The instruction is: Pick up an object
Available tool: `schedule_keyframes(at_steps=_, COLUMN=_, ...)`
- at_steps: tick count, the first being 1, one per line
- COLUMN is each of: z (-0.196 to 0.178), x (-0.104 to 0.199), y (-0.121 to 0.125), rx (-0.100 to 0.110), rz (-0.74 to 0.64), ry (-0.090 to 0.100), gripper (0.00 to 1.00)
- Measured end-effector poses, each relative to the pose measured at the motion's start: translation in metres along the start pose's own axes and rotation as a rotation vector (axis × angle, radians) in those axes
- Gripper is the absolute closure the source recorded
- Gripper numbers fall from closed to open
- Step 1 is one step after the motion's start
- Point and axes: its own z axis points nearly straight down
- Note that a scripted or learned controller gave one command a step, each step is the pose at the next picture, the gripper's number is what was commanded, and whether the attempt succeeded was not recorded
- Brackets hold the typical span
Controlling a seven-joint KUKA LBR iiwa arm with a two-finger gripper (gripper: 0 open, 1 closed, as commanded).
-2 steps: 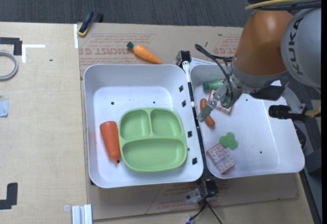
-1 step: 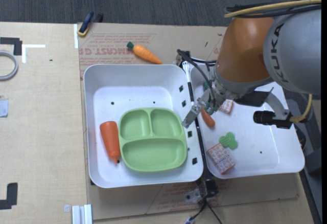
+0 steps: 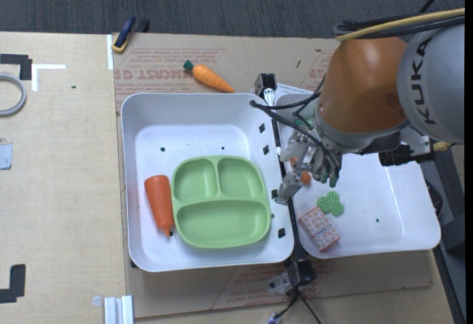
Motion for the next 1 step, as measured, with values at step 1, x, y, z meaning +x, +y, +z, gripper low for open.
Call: schedule_keyframes(at_steps=1, z=0.0, x=0.0399, y=-0.0343, rx=0.0, rz=-0.116, ry=0.0, gripper=0.0)
